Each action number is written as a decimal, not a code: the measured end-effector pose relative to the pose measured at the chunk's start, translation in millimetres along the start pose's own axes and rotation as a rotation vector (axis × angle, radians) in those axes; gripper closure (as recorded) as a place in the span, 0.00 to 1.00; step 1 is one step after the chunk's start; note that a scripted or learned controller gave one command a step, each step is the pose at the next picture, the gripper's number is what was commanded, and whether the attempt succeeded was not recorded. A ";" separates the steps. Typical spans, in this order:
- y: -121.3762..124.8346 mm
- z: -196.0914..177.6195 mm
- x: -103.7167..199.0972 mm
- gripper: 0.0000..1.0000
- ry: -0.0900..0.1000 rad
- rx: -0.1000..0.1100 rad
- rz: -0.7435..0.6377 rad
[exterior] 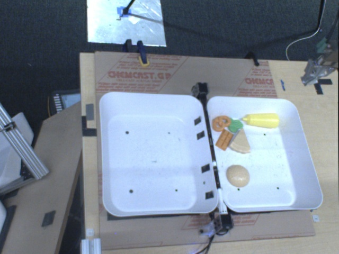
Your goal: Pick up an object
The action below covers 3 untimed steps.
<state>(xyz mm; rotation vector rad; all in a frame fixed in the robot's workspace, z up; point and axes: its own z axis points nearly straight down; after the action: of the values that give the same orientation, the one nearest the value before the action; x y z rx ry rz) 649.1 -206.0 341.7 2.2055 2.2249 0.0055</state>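
white plastic bins sit side by side, and nothing looks lifted yet. nearest in the right bin (296,142) lies a tan rounded bun-like lump (238,175); beyond it a pale wedge (241,143), an orange ridged stick (224,139), a brown pretzel (221,123) and a yellow tube-shaped piece (261,120). a metal part at the far right edge may be the gripper (318,72); i cannot tell its state. the whole pick remains, by my judgement.

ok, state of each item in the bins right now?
yellow bottle: lying on its side, right bin
pretzel: flat, touching the orange stick
orange stick: flat, beside the wedge
tan wedge: flat
round bun: resting apart from the rest
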 end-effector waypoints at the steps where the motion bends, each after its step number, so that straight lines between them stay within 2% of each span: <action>1: -79.6 -4.2 17.9 1.00 0.006 0.011 0.009; 2: -165.6 3.2 32.9 1.00 0.005 0.011 0.010; 3: -159.5 -79.1 132.5 1.00 0.004 -0.001 -0.002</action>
<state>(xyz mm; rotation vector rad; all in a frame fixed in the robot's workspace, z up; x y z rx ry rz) 487.7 -74.7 418.9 2.2039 2.2288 0.0109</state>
